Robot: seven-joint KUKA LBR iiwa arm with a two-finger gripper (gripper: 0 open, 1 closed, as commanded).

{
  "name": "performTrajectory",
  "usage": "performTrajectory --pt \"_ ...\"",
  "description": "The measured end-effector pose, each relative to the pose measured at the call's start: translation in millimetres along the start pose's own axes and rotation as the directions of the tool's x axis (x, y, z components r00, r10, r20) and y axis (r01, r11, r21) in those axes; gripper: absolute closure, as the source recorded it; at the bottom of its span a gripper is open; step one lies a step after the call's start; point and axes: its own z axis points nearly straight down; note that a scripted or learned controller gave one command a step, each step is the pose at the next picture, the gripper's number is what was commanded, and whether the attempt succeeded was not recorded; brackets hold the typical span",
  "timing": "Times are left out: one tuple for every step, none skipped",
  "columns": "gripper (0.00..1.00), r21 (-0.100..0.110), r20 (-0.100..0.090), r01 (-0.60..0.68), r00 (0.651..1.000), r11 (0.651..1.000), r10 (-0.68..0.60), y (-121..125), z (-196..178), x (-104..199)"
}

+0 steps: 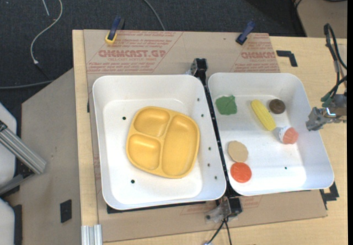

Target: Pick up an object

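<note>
The right bin (314, 150) holds several small things: a green piece (226, 105), a yellow corn cob (263, 115), a brown round piece (277, 106), a red-and-white piece (288, 136), a tan disc (238, 151) and an orange-red disc (241, 172). My gripper (320, 117) shows as a small grey metal part at the bin's right rim, just right of the red-and-white piece and apart from it. Nothing is seen held in it.
The left bin (110, 128) carries a yellow divided plate (164, 141) in its middle. Blue clamps (115, 29) (245, 32) hold the cardboard sheet at the back. Black cables (333, 51) hang at the far right.
</note>
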Motion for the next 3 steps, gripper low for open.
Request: performTrajectory --pt "1.0 0.006 -0.004 0.004 1.0 1.0 -0.004 21.2 11.0 45.2" --pt "1.0 0.004 -0.005 0.006 1.0 1.0 -0.006 43.8 18.0 103.1" --pt "1.0 0.004 -0.004 0.005 1.0 1.0 -0.005 63.7 26.5 154.1"
